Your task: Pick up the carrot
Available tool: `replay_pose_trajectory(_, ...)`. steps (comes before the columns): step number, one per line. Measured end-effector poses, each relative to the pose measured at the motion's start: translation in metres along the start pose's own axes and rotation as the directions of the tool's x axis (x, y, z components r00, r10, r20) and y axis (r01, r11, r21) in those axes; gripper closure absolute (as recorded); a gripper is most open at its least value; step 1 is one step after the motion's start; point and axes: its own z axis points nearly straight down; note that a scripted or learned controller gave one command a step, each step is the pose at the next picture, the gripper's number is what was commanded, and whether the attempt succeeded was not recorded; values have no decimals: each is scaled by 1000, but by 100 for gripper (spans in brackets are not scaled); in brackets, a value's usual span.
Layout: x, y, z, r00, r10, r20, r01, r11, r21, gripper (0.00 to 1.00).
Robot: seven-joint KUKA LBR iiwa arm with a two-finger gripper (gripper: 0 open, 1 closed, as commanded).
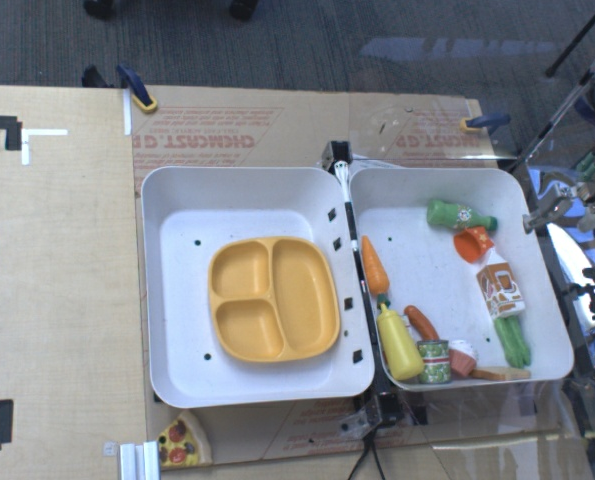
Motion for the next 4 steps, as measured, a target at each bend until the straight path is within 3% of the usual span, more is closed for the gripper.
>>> replay_pose_trajectory(1,61,25,-66,997,75,0,-75,997,-1,0)
replay_pose_trajectory(2,157,41,-59,1000,-18,0,18,1000,0,0)
replay_pose_trajectory(3,228,45,-114,1000,15,0,-15,1000,0,0)
replay_pose_trajectory(4,340,74,-221,999,49,1,-49,999,0,0)
